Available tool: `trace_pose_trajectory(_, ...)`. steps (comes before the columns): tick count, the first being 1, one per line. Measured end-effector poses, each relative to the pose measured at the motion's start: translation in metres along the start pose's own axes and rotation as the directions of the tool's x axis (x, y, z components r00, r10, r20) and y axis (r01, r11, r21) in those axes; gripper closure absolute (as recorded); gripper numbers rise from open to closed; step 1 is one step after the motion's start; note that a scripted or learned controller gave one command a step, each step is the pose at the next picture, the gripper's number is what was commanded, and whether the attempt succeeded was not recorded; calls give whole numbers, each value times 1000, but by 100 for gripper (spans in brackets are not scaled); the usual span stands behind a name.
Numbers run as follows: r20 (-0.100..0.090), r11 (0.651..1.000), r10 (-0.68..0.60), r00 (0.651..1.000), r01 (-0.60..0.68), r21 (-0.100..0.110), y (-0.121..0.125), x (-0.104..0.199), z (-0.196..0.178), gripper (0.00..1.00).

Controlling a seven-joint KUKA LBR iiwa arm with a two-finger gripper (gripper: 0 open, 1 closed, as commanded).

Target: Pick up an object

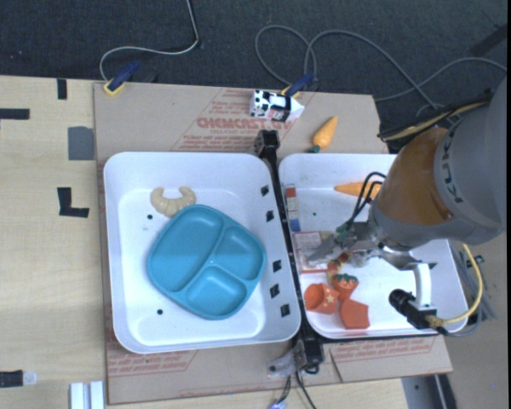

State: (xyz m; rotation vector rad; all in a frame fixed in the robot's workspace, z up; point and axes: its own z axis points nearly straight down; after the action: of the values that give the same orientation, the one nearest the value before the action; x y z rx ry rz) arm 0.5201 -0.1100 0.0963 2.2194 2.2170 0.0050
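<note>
Red toy pieces [334, 301] at lower right lie ungrasped; your end effector [341, 247] hovers above, grip state indiscernible.

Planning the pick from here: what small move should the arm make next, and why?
Probably a short descent onto the red toys. The gripper hangs in the right bin just above that cluster, and nothing shows in its grasp, so lowering seems the sensible step before closing.

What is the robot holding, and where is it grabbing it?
It cannot be told. The gripper is low in the right bin, just above the red toys, but nothing shows clearly between its tips.
</note>
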Motion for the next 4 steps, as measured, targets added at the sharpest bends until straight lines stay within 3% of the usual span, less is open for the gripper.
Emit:
trace_pose_trajectory(1, -7, 1000, -5, 1000, 5, 1, 52, -25, 7, 0)
trace_pose_trajectory(2, 1, 1000, -1, 1000, 1, -3, 123, -3, 7, 0)
trace_pose_trajectory(3, 4, 1000, -1, 1000, 1, -2, 123, -5, -5, 100)
trace_pose_trajectory(4, 4, 1000, -1, 1000, 1, -1, 123, -5, -4, 0)
